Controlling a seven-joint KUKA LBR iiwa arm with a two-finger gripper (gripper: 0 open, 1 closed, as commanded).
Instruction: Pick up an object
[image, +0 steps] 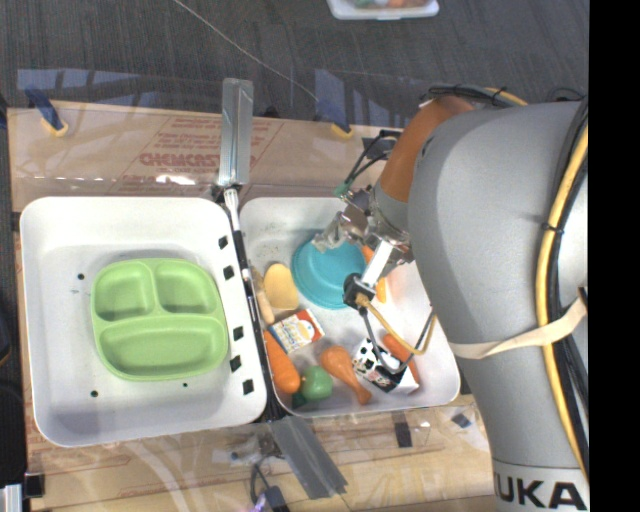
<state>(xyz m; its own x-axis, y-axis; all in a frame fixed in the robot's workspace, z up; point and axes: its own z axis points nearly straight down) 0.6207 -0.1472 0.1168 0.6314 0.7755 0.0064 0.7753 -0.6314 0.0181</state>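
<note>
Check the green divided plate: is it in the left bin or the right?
In the left bin: the green plate lies flat on its floor.

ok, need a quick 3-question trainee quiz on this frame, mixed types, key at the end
1. True or false: the green divided plate lies in the same bin as the blue bowl.
2. Multiple choice: where is the pincer? A) over the left bin B) over the right bin, beside the blue bowl C) off the bench
3. Fill in: the cow-patterned toy sits near the right bin's ____ corner in the view (upper left / lower right).

Key: 1 false; 2 B; 3 lower right
</note>
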